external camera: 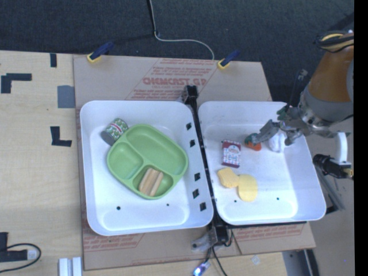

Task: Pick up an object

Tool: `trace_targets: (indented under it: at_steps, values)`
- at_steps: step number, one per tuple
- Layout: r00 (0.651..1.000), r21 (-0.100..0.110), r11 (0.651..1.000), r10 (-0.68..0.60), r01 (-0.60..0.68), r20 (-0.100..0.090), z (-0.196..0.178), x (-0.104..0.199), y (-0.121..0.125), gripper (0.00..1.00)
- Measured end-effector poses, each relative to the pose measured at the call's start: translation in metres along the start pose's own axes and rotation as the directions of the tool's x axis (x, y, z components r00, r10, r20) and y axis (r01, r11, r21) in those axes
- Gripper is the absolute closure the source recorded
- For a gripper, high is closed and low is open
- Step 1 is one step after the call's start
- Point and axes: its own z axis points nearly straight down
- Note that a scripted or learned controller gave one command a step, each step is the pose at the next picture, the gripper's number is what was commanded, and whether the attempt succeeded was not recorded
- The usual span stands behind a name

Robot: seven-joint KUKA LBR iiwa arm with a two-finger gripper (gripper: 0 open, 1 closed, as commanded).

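Left bin (92,171): green divided plate (146,158), can (115,130) at its corner. Right bin (299,194): red carton (230,153), two yellow pieces (238,183), loose. Hand (257,138) low over small orange object (254,146), angled to grasp; grip state unclear.

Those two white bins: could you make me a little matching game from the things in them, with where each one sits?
Things:
1. green plate
2. red carton
3. yellow pieces
4. bun

Places:
A. right bin, near its front wall
B. on the plate, in a front compartment
C. left bin, on its floor
D. right bin, near the divider, behind the yellow pieces

Pairs: 1-C, 2-D, 3-A, 4-B
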Motion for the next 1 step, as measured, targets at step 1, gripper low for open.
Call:
trace_targets:
  at_steps: [1]
  values:
    - [1.0,0.014,1.0,0.001,-0.001,-0.005,0.1125,0.0216,-0.0624,0.0]
